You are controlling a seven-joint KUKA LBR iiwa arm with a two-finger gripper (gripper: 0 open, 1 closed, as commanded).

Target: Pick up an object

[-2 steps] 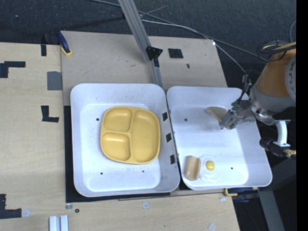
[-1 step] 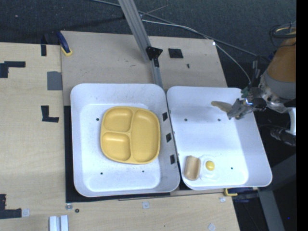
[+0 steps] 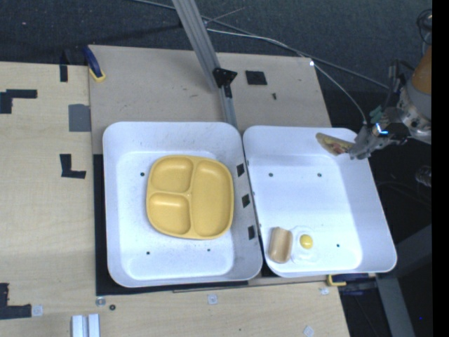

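Plate, yellow and three-parted, lies flat in the middle of the left bin. Right of that bin, touching it, is the right bin. Near its front edge a tan roll lies just beside a toy fried egg. At its far right corner a tan flat object hangs between the fingers of my gripper, which is closed on it.

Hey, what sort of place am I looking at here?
Probably a robotics lab's grasping test bench. Two shallow white bins sit side by side on a wooden bench marked with black tape; one holds a yellow divided plastic plate, and a gripper reaches in.
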